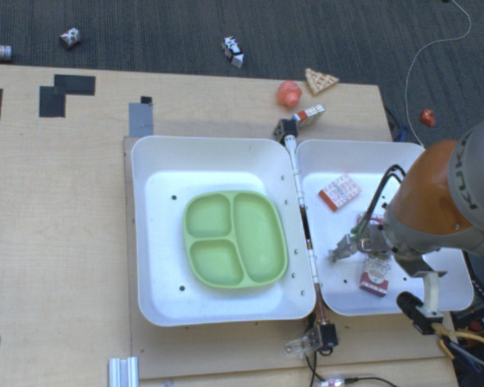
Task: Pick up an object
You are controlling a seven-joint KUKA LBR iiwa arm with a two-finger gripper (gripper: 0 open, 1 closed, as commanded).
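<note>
Red-and-white packet point(375, 279) lies flat in the right bin point(460, 293), just under the gripper point(363, 244); can't tell how wide the pincer is or if it grips anything. Risks: fingers skid off the flat packet, or hit the bin floor. Second packet point(340, 192) near. Green divided tray point(235, 239) in left bin point(157, 240)

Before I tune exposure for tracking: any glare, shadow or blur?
Camera view: the left white plastic bin is washed out around the pale green divided plate; the end effector looks slightly soft; the right white bin has faint shadow under the arm.
</note>
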